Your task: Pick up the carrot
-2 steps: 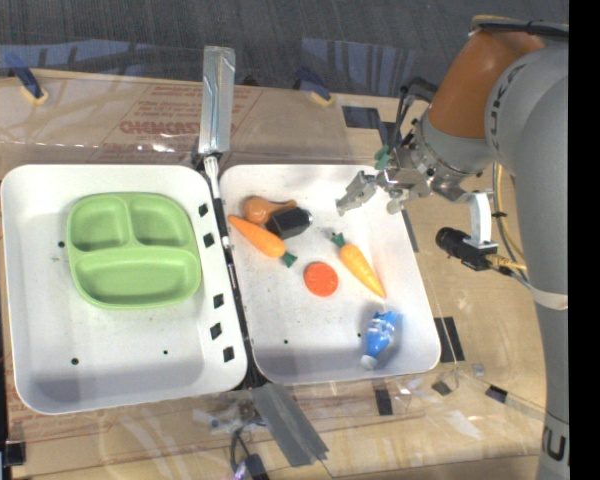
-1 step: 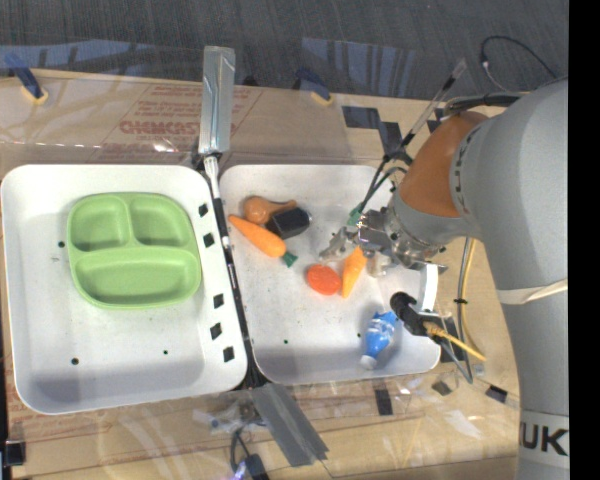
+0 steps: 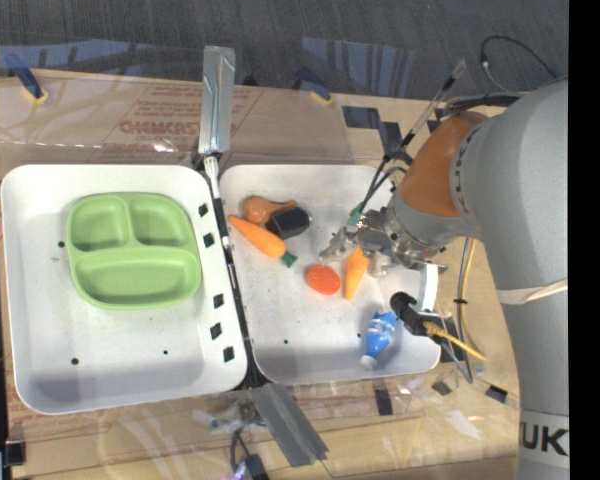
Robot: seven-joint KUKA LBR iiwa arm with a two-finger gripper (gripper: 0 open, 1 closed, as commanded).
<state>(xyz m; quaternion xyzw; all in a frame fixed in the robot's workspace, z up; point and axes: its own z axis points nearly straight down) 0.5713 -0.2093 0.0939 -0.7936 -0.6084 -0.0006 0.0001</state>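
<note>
Right of centre in the right bin [image 3: 280,363], the carrot [image 3: 354,273] lies tip-down, its upper end touching or just under the gripper [image 3: 366,240]; whether the gripper is spread or pinching cannot be told.

Risks: an orange ball [image 3: 323,280] sits just beside the carrot and could be nudged or caught instead. A second carrot [image 3: 257,236] with a green end lies further left, a possible wrong target.

Same bin: a brown and black toy [image 3: 277,214] and a blue bottle [image 3: 378,336]. Left bin [image 3: 40,368]: a green divided plate [image 3: 133,249].
</note>
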